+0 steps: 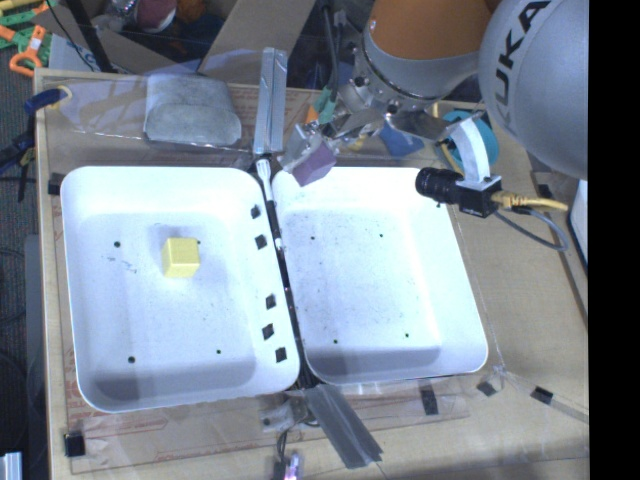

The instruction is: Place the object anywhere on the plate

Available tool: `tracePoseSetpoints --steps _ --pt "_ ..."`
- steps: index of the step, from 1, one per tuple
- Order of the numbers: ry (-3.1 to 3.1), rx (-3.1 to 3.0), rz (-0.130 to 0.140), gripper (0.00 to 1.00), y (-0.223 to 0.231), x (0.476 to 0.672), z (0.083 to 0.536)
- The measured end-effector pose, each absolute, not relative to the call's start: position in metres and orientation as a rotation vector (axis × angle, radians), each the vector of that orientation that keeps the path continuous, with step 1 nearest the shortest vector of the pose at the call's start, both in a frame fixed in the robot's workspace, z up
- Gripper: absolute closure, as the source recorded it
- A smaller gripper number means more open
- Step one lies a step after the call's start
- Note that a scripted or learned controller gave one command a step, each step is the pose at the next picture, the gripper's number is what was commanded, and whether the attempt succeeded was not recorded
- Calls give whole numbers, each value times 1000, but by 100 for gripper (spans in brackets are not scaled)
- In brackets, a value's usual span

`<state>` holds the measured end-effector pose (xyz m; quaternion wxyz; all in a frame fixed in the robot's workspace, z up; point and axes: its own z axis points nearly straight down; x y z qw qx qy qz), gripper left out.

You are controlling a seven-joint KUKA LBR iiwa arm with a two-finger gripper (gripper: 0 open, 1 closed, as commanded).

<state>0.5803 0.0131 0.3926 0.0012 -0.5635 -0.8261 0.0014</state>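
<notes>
Nearest the camera, a grey bracket [340, 428] juts from the tabletop [520, 298] at the seam where the two bins meet. Up at the far edge, the end effector [325, 140] hangs over the corner of the right bin [460, 308], a purple object [314, 163] at its tip; whether it is clenched on that piece I cannot tell, since the arm [440, 28] crowds the view. Outward, the right bin holds nothing to place. A yellow block [181, 256] rests flat in the left bin [90, 368], well apart, probably the task's object. No plate is recognisable; judging so, carrying has not begun
</notes>
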Motion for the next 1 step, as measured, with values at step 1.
tracePoseSetpoints --steps 1 --pt "-2553 -1822 11 100 65 579 285"
